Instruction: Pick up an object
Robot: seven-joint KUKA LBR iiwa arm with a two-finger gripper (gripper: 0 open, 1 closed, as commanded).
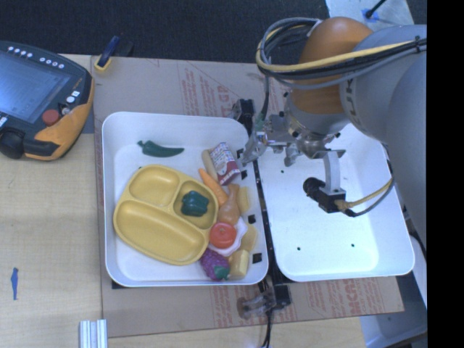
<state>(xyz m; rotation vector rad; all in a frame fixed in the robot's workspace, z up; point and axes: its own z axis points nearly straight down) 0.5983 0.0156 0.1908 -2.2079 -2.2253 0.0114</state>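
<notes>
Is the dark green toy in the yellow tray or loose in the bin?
In the tray. The dark green toy sits inside the small upper-right compartment of the yellow tray, within its raised rim, in the left bin.

bins (116, 194): white plastic, smooth, slight sheen | tray (156, 230): yellow plastic, glossy | toy food (225, 234): plastic, shiny | pepper (161, 148): green, matt | bench (43, 216): pale wood grain | mat (203, 85): printed brown cardboard, matt | arm (391, 78): grey, smooth; orange band (330, 64) glossy

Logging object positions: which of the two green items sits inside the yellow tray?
The rounded dark green one, in the yellow tray's small compartment. The slim green pepper lies on the bin floor.
</notes>
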